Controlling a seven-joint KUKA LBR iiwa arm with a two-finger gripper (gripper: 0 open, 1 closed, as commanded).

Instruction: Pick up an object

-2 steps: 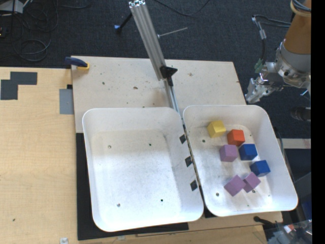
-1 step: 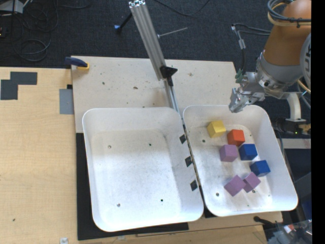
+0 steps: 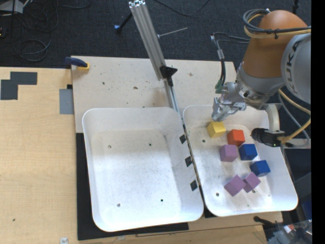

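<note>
Nearest the desk's front edge, in the right bin [image 3: 284, 200], two purple cubes lie touching: a larger one [image 3: 234, 185] and a smaller one [image 3: 252, 181] just to its right. Behind them sits a blue cube [image 3: 260, 167] toward the bin's right wall, then a second blue cube [image 3: 248, 151] with a third purple cube [image 3: 228, 152] beside it on the left. Further back an orange cube [image 3: 236, 136] stands just behind that pair, and the yellow cube [image 3: 216, 129] lies at the bin's back left, near the divider between the bins.

The claw [image 3: 223, 111] hangs just above and behind the yellow cube, so that block looks like the likely target. No block sits between its fingers, and whether they are spread or closed I cannot tell. The yellow cube is tilted relative to the bin wall, and the orange cube is close on its right, so a finger coming down on that side could catch the neighbour or nudge the yellow block toward the divider.

The left bin [image 3: 101, 136] carries only dark specks. Black clips [image 3: 189, 160] sit along the shared rim. Beyond the bins, a slanted aluminium post [image 3: 150, 37] rises from the desk's back area, left of the arm's path, and a blue-and-yellow clamp [image 3: 77, 63] sits at the back left corner.
</note>
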